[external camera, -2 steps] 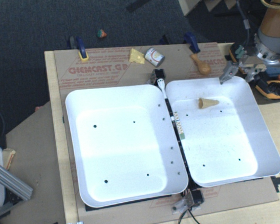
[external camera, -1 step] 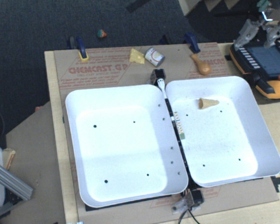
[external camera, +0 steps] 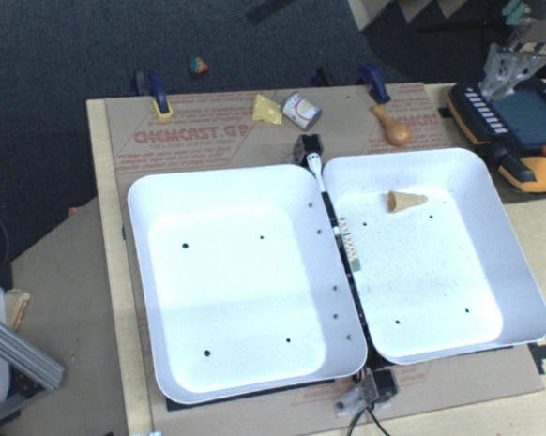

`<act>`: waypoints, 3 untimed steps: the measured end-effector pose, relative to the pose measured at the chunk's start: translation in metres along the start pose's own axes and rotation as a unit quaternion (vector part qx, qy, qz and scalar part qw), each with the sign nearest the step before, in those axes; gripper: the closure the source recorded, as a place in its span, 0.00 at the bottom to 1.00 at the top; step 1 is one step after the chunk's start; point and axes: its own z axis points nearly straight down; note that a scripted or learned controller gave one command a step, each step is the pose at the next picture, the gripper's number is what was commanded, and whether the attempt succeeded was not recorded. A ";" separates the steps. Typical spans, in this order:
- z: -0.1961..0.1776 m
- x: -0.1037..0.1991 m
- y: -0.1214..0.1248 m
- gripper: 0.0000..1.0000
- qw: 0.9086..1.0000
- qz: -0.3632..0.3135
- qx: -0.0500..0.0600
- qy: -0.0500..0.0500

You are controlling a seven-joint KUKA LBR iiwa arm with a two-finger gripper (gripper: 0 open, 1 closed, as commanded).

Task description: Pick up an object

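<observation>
Just tan cone [external camera: 405, 201], far end of rt bin [external camera: 501, 241]

floor [external camera: 53, 51]: dark blue carpet | bench [external camera: 117, 272]: tan board — cardboard sheet [external camera: 200, 133] on top | light: even

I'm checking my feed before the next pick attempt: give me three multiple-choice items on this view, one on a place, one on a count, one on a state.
1. Where does the tan cone-shaped piece lie?
A. left bin
B. right bin
C. on the cardboard

2. How many white bins sit on the bench?
A. one
B. two
C. three

3. How does the cone-shaped piece rest?
A. on its side
B. upright on its base
C. propped on the bin wall

Key: 1 B, it lies near the far end of the right bin. 2 B, the left bin and the right bin sit side by side. 3 A, its length runs along the bin floor.
</observation>
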 end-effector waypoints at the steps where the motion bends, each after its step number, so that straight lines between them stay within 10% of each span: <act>1: -0.026 -0.069 -0.033 1.00 1.000 0.004 0.000 -0.001; 3: -0.153 0.044 -0.109 1.00 1.000 -0.003 -0.004 0.002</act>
